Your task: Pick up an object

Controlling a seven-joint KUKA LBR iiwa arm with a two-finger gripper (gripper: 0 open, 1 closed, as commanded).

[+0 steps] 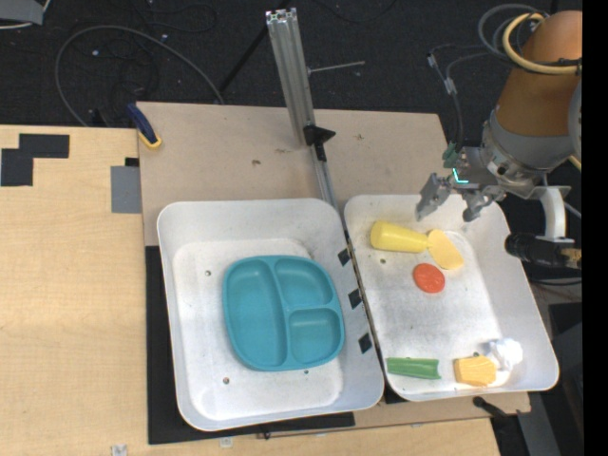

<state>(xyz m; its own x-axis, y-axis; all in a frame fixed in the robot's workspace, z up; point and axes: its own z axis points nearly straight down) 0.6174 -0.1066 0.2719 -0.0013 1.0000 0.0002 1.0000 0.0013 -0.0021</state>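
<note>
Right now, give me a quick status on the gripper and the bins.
Gripper open, above right bin's far edge, holding nothing. Yellow object and red disc just below it. Nothing in the way.

Arm [532, 103]: grey casing, broad orange band above wrist. Looped yellowish cable at top. Pincer [454, 202]: two thin grey metal fingers, small teal light between them at base.

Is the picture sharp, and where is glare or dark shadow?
Camera view: lighting even; bins bright white with mild glare; blue tray and yellow toy fairly sharp; gripper slightly soft; floor at top dark, cables barely readable.
</note>
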